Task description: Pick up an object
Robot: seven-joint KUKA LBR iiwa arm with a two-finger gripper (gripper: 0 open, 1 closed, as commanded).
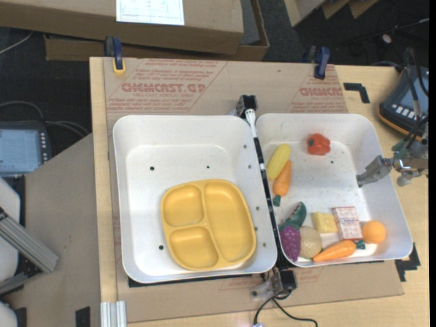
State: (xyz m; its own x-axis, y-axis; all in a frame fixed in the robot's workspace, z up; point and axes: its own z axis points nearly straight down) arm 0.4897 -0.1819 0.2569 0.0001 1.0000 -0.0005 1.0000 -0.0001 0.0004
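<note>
Claw at right bin right rim; opening cannot tell, nothing visibly held. Red pepper left of claw, isolated: best target. Descend vertically, centre before closing.

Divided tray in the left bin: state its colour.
Yellow. The three-compartment plastic tray lies in the left white bin, best seen in the camera view.

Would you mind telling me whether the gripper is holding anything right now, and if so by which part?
Nothing is held: the gripper sits over the right bin's right side, with no toy between its fingers. The nearest items, like the red pepper, lie apart from it.
</note>
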